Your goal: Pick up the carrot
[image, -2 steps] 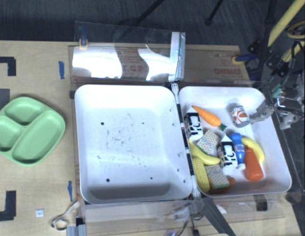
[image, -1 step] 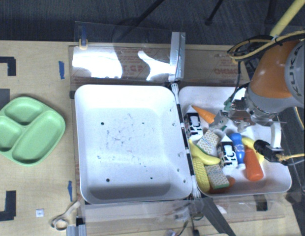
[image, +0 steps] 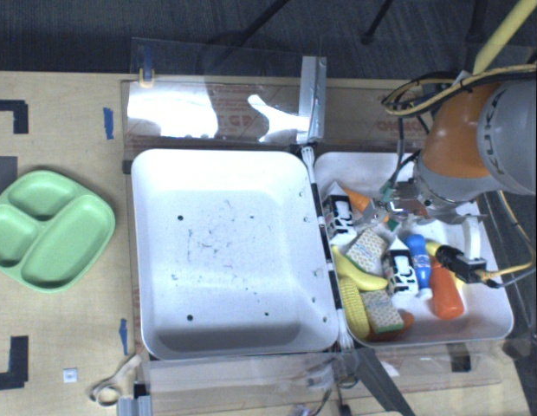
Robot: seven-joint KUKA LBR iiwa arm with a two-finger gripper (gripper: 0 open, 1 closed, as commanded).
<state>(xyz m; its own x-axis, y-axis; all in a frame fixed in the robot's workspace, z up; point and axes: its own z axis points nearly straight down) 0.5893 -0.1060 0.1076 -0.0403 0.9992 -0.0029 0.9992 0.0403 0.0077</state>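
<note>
The tool (image: 392, 204) hovers over the right bin (image: 502, 315) near the carrot (image: 445, 290) (grip state unclear)

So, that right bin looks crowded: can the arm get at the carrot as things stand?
Probably yes. The carrot lies near the back left of the bin with its top side bare. The gripper is just beside it. The banana lies nearer the front.

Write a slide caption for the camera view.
Grey arm's gripper hovers over cluttered right white bin holding orange carrot.
</note>
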